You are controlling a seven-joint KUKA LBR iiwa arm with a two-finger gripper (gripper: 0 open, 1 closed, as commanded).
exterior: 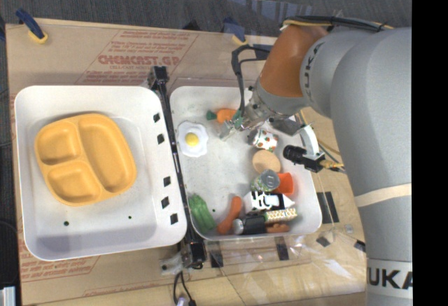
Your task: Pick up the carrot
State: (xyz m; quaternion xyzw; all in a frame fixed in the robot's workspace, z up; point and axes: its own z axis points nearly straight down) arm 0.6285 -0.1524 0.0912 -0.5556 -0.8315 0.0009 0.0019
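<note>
Arm (350,87): big grey KUKA, reaching in from the right and hanging over the far part of the right bin (210,157).
Left bin (42,227): just a yellow divided tray (84,157), not involved.
Clutter: fried egg toy (192,138) on the right bin's left side, a heap of stuff at the near edge.
Carrot (225,115): small orange thing with a green end, lying on the bin floor by the far wall.
Claw (236,124): down just beside the carrot; can't tell its state honestly.
Progress: lined up at best, the lift is all still to do imo.

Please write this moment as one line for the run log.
task: pick up carrot | gripper: over right bin, beside carrot | carrot: lying at bin's far wall | grasp: not seen
</note>
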